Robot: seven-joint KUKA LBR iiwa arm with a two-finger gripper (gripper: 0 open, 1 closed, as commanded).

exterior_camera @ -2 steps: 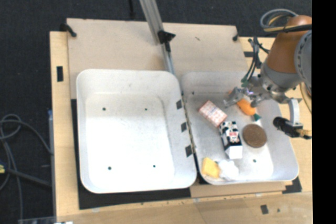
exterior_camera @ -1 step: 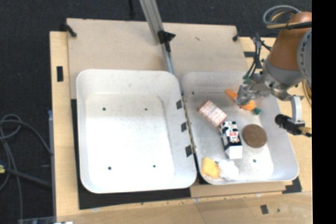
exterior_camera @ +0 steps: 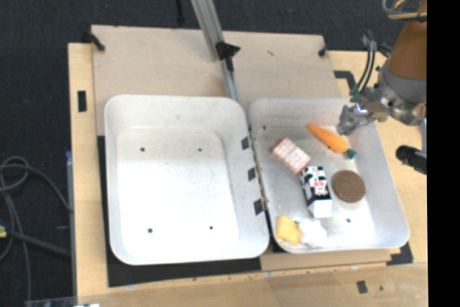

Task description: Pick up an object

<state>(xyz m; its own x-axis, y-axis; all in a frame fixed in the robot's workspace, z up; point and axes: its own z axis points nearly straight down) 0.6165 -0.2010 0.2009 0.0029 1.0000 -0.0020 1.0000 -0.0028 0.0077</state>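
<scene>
Over right bin point(exterior_camera: 384, 176), gripper point(exterior_camera: 350, 118) just above carrot point(exterior_camera: 330, 139), finger state indiscernible, nearby patterned pink box point(exterior_camera: 290, 154), black-and-white carton point(exterior_camera: 316, 190), print unreadable, brown disc point(exterior_camera: 348, 187).

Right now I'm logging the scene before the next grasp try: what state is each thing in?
carrot: lying flat in the right bin, beside the gripper
pink box: lying flat
milk carton: on its side
brown disc: flat
yellow piece: by the near rim
</scene>
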